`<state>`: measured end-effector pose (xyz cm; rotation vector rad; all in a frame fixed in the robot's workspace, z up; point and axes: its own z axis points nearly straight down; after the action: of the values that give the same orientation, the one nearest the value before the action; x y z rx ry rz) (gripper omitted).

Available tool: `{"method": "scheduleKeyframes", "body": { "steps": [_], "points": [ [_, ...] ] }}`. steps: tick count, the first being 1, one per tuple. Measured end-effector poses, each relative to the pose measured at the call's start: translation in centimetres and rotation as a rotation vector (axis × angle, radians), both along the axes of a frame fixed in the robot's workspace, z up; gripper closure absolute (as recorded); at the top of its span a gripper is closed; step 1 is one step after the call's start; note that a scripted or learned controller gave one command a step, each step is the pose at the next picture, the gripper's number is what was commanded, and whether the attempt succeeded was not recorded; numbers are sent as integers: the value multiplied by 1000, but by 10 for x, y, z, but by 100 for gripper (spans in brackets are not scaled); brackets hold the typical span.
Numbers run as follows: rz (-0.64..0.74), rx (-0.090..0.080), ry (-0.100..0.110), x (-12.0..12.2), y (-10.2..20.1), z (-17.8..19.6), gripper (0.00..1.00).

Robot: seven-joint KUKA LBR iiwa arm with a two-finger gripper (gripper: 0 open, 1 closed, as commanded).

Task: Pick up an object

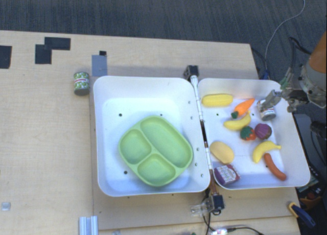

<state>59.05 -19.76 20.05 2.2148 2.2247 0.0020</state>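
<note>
The right bin holds several toy foods: a yellow oblong piece, an orange carrot, a yellow banana, a small red and green piece, a purple onion, a second banana, a red-orange chili, a yellow lemon-like piece and a purple packet. My gripper hangs over the bin's far right corner, open, with nothing between its fingers. One fingertip is just right of the carrot, above the onion.
The left bin holds a green divided plate. A small green-patterned can stands on the bench left of the bins. A clamp sits at the bins' far joint, and cables run along the right side.
</note>
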Motion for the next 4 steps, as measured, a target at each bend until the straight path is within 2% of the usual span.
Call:
{"method": "scheduleKeyframes", "body": {
  "steps": [1,2,3,4],
  "points": [
    [4,1,-16,34,22,-90,0],
    [-1,1,-3,-12,44,-114,0],
    [1,-1,-10,-9,44,-102,100],
    [0,2,-1,-87,118,-15,100]
  ]
}}
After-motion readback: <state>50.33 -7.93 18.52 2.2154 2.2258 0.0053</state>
